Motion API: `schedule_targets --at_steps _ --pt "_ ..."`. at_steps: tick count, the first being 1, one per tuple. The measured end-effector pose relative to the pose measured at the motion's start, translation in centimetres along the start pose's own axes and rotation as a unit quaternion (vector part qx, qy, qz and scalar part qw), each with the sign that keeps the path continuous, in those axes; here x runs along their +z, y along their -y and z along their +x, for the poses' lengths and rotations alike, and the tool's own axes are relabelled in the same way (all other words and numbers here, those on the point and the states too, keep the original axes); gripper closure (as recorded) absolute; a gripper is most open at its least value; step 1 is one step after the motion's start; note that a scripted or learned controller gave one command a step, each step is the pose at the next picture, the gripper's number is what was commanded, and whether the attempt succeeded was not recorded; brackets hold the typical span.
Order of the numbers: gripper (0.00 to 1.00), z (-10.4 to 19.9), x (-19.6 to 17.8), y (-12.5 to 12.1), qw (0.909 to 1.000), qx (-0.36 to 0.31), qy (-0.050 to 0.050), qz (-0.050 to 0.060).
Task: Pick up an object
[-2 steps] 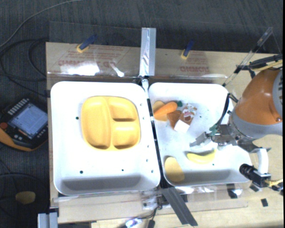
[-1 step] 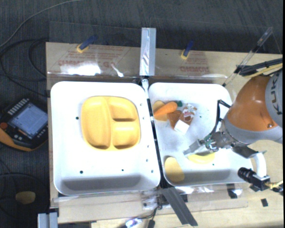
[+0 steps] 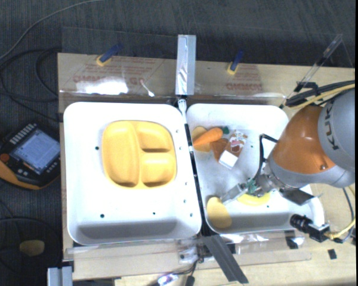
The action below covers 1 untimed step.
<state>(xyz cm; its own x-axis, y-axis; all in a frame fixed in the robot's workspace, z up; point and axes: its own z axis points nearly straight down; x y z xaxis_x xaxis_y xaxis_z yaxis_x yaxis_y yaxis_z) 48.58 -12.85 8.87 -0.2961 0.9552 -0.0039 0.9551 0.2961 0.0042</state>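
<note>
Camera view, left bin (image 3: pixel 77 177): yellow divided tray (image 3: pixel 139 152).
Right bin (image 3: pixel 274 117): carrot (image 3: pixel 206 136), small packet (image 3: pixel 229 149), yellow round piece (image 3: pixel 218 211), flat yellow item (image 3: pixel 252 199).
Gripper (image 3: pixel 234 193): low between those yellow things; finger state cannot be told.
Writing: "KU" on arm (image 3: pixel 322 142).

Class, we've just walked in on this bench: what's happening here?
A grey and orange robot arm reaches into the right bin, its gripper low between a round yellow piece and a flat yellow item. A toy carrot lies further back. The left bin holds a yellow divided tray.
</note>
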Motion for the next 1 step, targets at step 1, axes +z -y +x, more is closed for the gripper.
schedule_targets --at_steps 1 --pt "1.00 -0.06 -1.02 -0.34 1.0000 0.001 0.000 -0.004"
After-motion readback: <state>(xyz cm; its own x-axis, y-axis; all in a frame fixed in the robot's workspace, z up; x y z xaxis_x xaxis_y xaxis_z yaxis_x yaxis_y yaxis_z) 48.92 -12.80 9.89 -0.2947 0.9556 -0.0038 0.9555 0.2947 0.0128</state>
